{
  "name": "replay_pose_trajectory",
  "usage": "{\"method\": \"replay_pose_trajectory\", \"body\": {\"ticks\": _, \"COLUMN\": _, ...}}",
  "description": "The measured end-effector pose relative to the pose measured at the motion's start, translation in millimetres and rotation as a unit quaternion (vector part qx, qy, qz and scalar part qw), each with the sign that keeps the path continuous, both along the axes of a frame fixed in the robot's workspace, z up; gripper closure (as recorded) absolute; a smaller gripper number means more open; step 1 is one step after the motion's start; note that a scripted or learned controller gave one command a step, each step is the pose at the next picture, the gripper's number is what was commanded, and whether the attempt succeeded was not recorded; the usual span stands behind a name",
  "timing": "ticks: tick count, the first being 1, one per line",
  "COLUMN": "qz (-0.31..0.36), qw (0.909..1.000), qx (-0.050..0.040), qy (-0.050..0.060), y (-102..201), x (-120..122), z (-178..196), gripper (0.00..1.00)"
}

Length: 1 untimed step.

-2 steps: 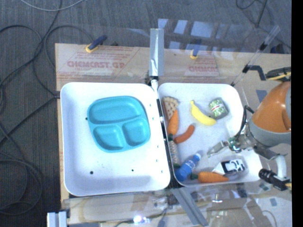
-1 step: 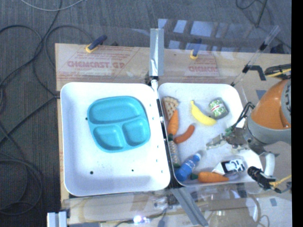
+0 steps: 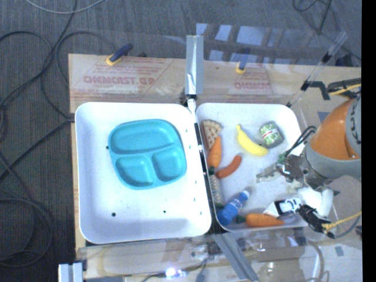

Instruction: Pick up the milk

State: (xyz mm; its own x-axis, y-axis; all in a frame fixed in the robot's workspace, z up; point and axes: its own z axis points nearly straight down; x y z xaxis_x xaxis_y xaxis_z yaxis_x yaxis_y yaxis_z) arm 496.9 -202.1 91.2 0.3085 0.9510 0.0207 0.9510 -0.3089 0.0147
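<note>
The claw (image 3: 281, 168) sits low over the right edge of the right bin (image 3: 249, 111), a tangle of dark metal parts under the grey and orange arm (image 3: 338, 138); whether it is apart or together I cannot tell. The milk (image 3: 288, 206) appears to be the small white carton with dark print lying at that bin's lower right corner, partly covered by the arm's white fittings, so its full shape is hard to make out; it lies apart from the claw. The same bin holds a banana (image 3: 251, 141), a green and white ball-like item (image 3: 271, 134), two carrots (image 3: 215, 151) and (image 3: 263, 220), a sausage (image 3: 229, 165), a blue bottle (image 3: 234, 207) and a waffle-like piece (image 3: 210, 128) against the left wall. The left bin (image 3: 94, 216) holds a blue sectioned plate (image 3: 148, 152). Both rest on the surface (image 3: 135, 81).
</note>
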Motion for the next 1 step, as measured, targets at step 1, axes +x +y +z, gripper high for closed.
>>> {"method": "replay_pose_trajectory", "body": {"ticks": 1, "qz": -0.064, "qw": 0.9979, "qx": -0.0009, "qy": 0.013, "y": -1.6, "x": -10.3, "z": 11.6, "gripper": 0.0}}
